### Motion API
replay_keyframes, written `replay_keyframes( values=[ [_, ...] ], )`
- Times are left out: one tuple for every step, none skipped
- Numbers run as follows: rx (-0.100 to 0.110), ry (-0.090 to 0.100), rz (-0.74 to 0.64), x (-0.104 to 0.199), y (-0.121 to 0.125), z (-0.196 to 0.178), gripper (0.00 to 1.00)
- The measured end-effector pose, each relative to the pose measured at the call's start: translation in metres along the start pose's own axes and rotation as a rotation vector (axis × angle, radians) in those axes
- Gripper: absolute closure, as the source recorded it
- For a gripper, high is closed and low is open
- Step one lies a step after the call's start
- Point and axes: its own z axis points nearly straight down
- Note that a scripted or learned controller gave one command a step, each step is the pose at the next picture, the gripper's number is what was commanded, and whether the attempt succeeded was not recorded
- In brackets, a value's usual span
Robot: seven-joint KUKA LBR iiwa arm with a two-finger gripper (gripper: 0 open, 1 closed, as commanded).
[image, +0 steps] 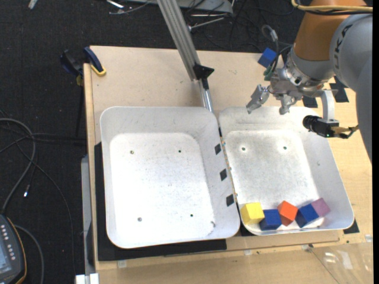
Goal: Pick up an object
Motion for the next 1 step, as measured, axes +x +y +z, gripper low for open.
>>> replay_keyframes(
  values=[
    [0.006,0.001,0.006,-0.0046,-0.0409,0.031,0.0]
  ],
)
